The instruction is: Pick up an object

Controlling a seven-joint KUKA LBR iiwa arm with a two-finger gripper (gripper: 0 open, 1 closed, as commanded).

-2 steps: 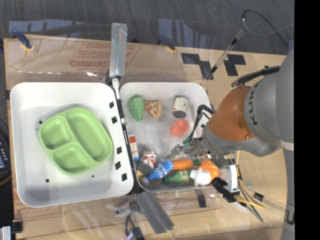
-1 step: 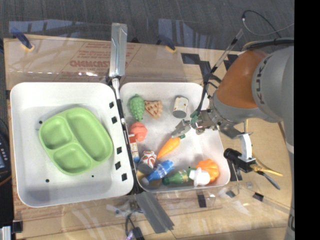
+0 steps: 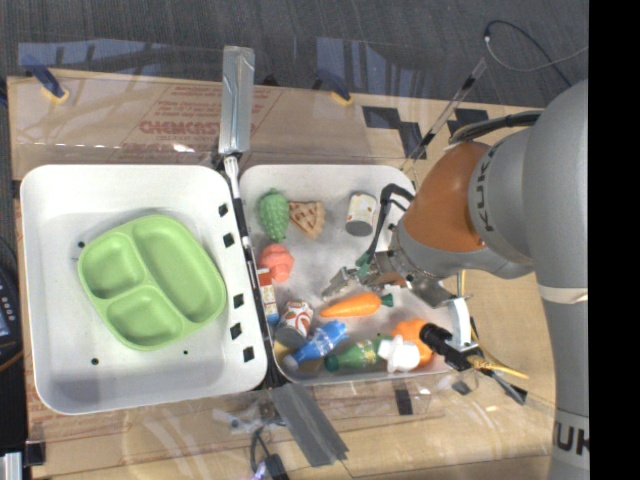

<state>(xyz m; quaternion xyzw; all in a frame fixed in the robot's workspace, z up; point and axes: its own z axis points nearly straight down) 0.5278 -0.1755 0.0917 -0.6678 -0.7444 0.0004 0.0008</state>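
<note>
Camera view: the gripper (image 3: 352, 276) is seen low in the right white bin (image 3: 330, 181), just above the small orange plastic toy carrot (image 3: 352, 305), its opening not discernible; the carrot is judged light, stiff, slippery, best pinched across its thick middle.

A robotics lab or test bench — not a home. A large grey industrial arm with an orange band (image 3: 470, 213) reaches over two shallow white plastic bins (image 3: 40, 268) taped onto flattened brown cardboard (image 3: 150, 118). Beyond the cardboard lies grey carpet (image 3: 300, 8) — loose black cables (image 3: 520, 43) trail above the arm.
</note>
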